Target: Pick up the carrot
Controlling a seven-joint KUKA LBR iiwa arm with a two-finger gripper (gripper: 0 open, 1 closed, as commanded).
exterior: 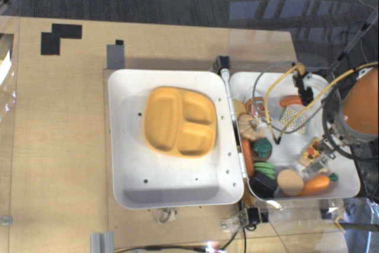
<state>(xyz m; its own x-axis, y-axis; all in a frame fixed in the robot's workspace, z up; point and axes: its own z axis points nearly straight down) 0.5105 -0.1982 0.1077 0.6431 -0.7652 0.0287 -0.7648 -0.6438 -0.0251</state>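
Camera view from above shows two shallow white bins side by side on a pale wooden bench. Taking the right bin (355, 186) as the landmark: the carrot (315, 184) lies in its near corner, close to the front wall. It is a smooth, bright orange toy, tapered, lying roughly level, with a small green tip at its outer end. Touching its blunt end is a beige egg-shaped piece (289, 182), and beside that sits a black piece (264, 185). Further into the same bin lie green pods (264, 169), a dark green round piece (262, 148) and a red sausage-like piece (291, 101). No writing or label can be read on any of them.

The gripper (317, 158) hangs over this bin just above the carrot, under the grey arm with its orange band (360, 105) and looping yellow cables. Whether its fingers are apart or together cannot be told, and nothing is seen between them.

Left of the landmark, the other bin (118, 127) holds a yellow divided tray (180, 121).
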